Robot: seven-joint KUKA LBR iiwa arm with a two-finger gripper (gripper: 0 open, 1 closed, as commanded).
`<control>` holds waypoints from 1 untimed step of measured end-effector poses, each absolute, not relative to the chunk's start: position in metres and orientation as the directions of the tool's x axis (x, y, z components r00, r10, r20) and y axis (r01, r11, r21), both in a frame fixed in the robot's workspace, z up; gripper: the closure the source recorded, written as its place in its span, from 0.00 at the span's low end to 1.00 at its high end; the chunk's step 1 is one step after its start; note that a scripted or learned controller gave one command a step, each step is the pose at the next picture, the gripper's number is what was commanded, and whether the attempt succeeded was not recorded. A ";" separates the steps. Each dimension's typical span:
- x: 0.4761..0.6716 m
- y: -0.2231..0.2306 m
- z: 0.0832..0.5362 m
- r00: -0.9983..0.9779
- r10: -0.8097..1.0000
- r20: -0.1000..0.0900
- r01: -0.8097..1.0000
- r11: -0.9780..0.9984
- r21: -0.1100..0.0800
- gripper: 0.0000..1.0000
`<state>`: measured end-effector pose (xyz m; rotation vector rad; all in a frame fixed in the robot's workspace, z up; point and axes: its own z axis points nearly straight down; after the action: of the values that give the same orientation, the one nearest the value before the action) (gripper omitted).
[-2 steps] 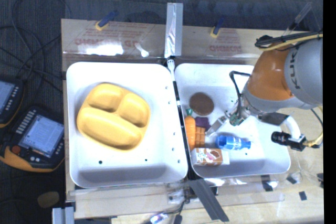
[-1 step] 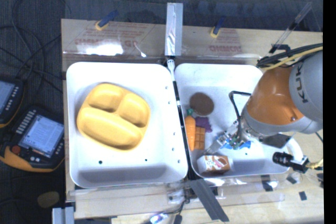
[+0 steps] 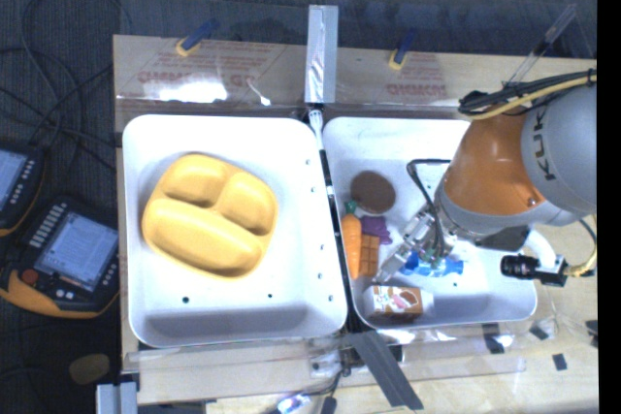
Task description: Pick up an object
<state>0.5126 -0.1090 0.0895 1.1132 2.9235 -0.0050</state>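
Note:
My gripper [image 3: 419,247] reaches down into the right bin [image 3: 485,136], just above a blue and white item [image 3: 439,265] on the bin floor. To its left lie an orange carrot [image 3: 351,244], a purple piece [image 3: 375,230] and a brown round disc [image 3: 373,192]. A small brown and white carton [image 3: 396,302] lies near the bin's front wall. A large yellow loaf-shaped object [image 3: 208,212] sits in the left bin [image 3: 155,315]. The arm's orange band and grey body hide the right part of the right bin.
The two bins meet at a raised divider [image 3: 330,208]. Tape strips and clamps sit along the bench's back edge [image 3: 320,53]. Handheld control pendants [image 3: 58,252] and cables lie on the floor to the left.

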 end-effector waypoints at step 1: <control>0.512 -0.104 0.089 -0.621 0.784 -0.010 0.784 0.621 0.014 0.00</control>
<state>0.5122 -0.1043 0.0894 1.3617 2.8147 0.0125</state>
